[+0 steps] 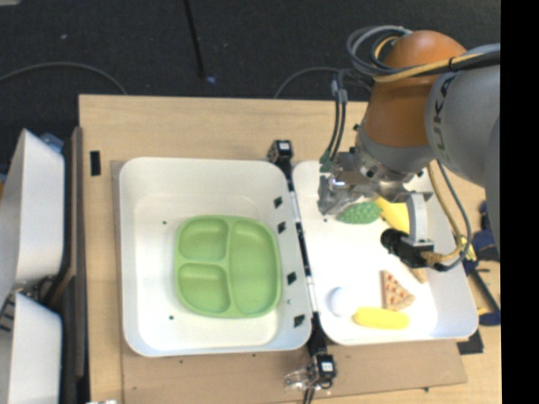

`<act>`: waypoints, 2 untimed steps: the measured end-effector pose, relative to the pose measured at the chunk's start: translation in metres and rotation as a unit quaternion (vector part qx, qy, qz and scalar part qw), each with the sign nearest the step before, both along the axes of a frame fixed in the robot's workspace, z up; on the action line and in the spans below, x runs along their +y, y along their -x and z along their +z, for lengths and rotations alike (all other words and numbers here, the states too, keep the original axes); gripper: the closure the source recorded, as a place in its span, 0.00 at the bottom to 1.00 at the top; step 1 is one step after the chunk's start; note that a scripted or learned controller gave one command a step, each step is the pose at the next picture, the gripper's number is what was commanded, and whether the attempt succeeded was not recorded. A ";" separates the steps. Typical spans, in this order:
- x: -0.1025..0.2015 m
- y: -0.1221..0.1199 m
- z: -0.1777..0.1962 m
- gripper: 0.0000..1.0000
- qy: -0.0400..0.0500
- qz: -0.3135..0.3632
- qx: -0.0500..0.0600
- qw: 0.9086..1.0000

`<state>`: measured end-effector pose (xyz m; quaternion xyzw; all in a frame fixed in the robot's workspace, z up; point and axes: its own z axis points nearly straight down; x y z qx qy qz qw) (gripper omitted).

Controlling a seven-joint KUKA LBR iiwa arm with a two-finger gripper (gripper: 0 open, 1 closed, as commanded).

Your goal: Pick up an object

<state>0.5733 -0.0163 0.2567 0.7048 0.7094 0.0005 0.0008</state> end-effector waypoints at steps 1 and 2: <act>0.048 -0.024 0.007 1.00 -0.001 0.001 -0.001 1.000; 0.099 -0.057 -0.003 1.00 0.000 0.000 -0.001 1.000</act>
